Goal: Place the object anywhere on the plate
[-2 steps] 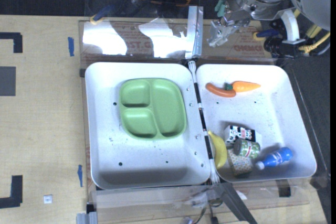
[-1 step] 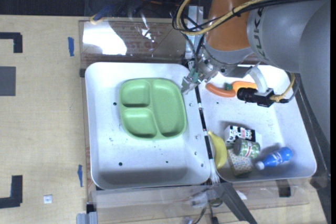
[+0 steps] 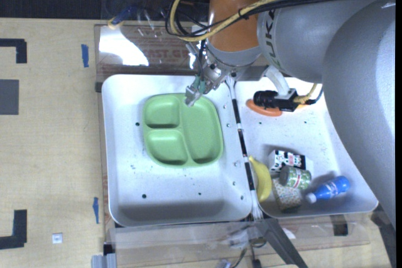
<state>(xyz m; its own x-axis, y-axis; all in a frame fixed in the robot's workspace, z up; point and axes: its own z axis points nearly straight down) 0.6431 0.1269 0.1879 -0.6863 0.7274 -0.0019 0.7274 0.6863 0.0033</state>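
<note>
End effector [image 3: 192, 96] slants down-left over far rim of plate [image 3: 202, 135].

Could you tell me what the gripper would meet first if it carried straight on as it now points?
Probably the green plate: the gripper points down at its far rim. How high it hangs above the plate is unclear.

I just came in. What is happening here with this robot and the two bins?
The grey arm reaches in from the right, and its gripper is over the far edge of the green divided plate, which lies in the left bin. Whether it holds anything is too small to tell. A banana, a printed cup and a blue bottle lie in the right bin.
</note>
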